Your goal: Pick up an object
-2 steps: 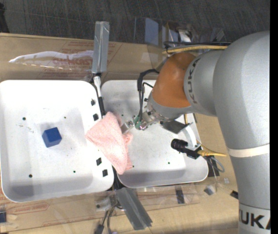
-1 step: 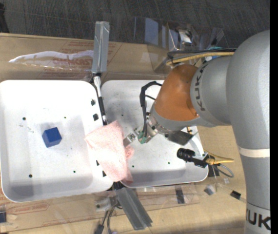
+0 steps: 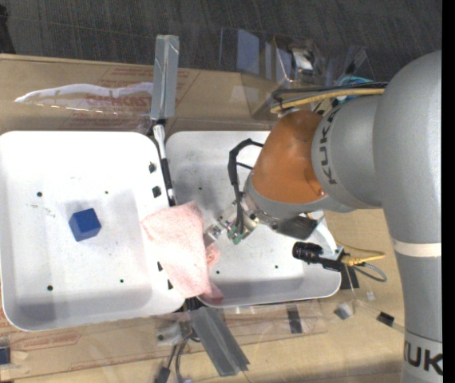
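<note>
A blue cube [image 3: 85, 223] lies in the left bin [image 3: 20, 166], near its middle. A pink cloth [image 3: 181, 242] drapes over the divide between the two bins, mostly on the right bin's [image 3: 203, 150] left edge. My gripper [image 3: 229, 228] reaches down into the right bin, just right of the cloth, with the orange wrist band [image 3: 287, 166] above it. The wrist hides most of the gripper from above.
A grey metal post [image 3: 164, 78] stands behind the gap between the bins. Cables and a black connector [image 3: 315, 254] hang near the right bin's front right corner. Cardboard [image 3: 76, 86] lies under and behind the bins.
</note>
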`<state>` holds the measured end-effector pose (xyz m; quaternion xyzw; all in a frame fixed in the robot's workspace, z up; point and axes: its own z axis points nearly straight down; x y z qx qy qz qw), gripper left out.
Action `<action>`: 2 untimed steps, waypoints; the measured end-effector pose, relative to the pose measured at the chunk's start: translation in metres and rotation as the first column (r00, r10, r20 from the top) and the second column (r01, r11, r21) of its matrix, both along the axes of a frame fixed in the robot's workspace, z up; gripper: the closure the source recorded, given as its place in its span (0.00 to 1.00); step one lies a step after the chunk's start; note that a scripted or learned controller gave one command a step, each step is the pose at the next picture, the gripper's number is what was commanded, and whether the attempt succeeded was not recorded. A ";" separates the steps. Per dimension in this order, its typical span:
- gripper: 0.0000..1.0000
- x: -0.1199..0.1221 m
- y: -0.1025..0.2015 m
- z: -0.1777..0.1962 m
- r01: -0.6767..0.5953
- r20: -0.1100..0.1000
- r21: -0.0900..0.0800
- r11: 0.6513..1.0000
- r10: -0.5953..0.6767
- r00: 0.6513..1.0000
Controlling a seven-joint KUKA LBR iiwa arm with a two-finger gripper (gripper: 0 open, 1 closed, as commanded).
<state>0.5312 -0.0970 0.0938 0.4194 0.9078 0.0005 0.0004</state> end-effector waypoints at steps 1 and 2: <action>1.00 0.001 0.000 0.010 -0.003 0.000 0.000 1.000 0.003 1.000; 0.00 0.001 0.000 0.010 -0.002 0.000 0.000 1.000 0.002 1.000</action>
